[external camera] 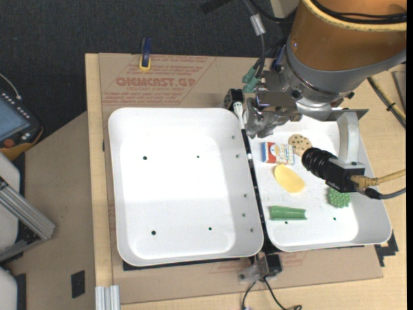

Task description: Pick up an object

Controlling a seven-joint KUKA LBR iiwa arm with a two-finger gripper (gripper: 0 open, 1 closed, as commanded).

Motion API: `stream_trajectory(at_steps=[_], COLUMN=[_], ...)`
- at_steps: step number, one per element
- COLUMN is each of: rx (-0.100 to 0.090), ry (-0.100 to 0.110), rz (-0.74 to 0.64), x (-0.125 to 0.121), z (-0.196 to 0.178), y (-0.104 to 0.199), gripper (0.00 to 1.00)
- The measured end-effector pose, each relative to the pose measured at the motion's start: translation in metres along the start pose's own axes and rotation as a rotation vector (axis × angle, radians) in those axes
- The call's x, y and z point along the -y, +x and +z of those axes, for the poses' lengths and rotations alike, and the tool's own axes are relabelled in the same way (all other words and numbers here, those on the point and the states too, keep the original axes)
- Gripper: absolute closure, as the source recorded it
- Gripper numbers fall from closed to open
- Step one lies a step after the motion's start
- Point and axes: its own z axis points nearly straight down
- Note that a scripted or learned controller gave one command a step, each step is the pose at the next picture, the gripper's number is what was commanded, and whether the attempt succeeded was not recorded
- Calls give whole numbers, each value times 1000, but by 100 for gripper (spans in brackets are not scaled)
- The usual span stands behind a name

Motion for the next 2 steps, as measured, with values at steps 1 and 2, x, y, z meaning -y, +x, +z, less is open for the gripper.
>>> stream_trajectory(at_steps=[1, 2], rx=[-2, 7], ry=[-5, 22], rz=[2, 12], x=[9, 10], z=[-88, 43], y=[25, -31], gripper=[100, 100])
